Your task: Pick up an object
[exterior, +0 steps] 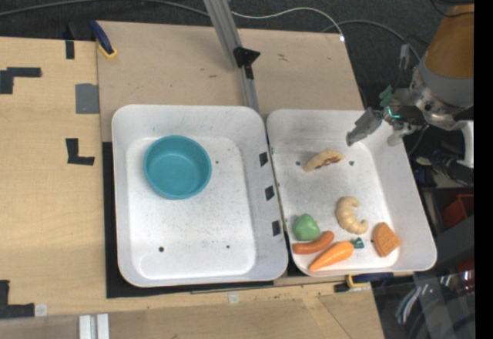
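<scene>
The right bin [400, 176] holds several toy foods: a tan sandwich-like piece [322, 160] near the middle, a croissant [350, 214], a green pepper [306, 226], a red sausage [313, 243], a carrot [333, 255] and an orange cracker [385, 239]. My gripper [378, 132] hangs over the bin's upper right part, to the right of and slightly above the sandwich piece. Its grey fingers [361, 129] stand apart, open, with nothing between them.
The left bin [231, 129] holds a blue bowl [178, 166]. A grey metal pole [223, 14] slants down to the gap between the bins. Cables lie on the dark floor at the back.
</scene>
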Motion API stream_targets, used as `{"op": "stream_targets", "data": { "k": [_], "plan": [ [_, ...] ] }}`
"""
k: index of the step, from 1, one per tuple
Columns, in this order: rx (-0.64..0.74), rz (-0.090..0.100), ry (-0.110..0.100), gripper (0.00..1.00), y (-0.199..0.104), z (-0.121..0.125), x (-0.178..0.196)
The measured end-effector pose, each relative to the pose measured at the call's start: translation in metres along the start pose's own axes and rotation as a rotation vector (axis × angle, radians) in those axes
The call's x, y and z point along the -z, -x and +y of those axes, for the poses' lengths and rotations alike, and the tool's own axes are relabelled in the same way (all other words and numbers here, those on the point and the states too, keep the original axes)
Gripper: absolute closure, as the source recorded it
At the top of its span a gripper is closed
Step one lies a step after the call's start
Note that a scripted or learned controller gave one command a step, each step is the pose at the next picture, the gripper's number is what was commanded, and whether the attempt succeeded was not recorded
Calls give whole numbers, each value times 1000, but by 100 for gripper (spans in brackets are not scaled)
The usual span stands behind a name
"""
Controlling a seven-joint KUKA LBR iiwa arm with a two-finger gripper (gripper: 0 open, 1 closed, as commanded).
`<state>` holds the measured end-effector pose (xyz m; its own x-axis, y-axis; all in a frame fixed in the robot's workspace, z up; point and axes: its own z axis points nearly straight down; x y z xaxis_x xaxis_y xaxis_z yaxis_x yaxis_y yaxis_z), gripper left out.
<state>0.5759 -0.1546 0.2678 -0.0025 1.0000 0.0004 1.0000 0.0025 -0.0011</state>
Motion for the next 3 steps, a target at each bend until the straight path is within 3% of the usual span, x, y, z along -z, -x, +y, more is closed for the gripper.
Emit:
{"op": "stream_targets", "data": {
  "k": [1,3],
  "plan": [
    [0,0,0,0,0,0,0],
    [-1,1,-7,0,-7,-2,-108]
  ]
}}
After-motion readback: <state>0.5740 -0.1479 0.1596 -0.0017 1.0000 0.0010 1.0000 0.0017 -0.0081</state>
